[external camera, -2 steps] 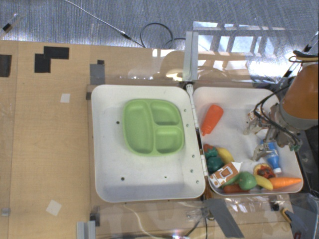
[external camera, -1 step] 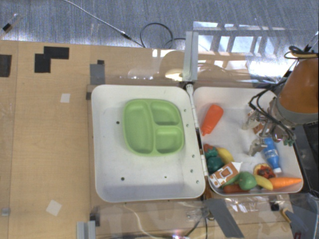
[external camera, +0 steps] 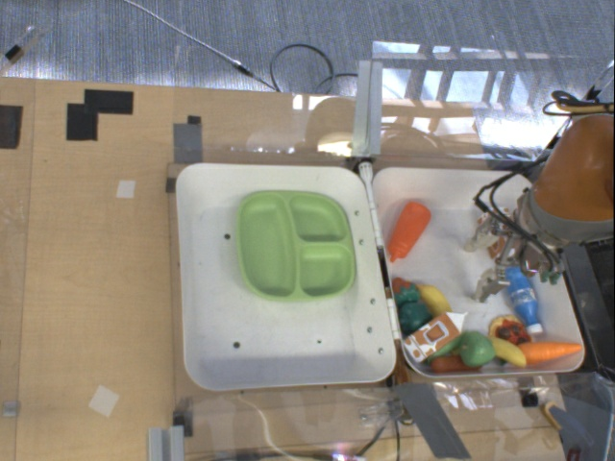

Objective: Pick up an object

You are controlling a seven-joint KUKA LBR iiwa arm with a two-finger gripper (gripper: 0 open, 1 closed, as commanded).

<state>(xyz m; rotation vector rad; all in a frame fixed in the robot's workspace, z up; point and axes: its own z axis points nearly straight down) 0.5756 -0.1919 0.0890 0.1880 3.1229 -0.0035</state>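
In the right bin (external camera: 452,195), my gripper (external camera: 485,259) is low over the bin's right half. It is open: its two fingers (external camera: 491,284) stand apart with bare white floor between them. A blue bottle (external camera: 524,302) lies just right of the lower finger, close to it. To the gripper's left, an orange carrot-shaped toy (external camera: 408,229) lies apart from the rest. Several toy foods are piled along the front: a yellow banana (external camera: 434,301), a dark green piece (external camera: 411,307), a small carton (external camera: 434,334), a green fruit (external camera: 474,348) and a long carrot (external camera: 551,351).
The left bin (external camera: 207,257) holds a green divided plate (external camera: 295,244). A ridge (external camera: 377,248) separates the bins. The arm's orange band (external camera: 581,171) and its cables hang over the right bin's right rim. Bare floor lies between the orange toy and the gripper.
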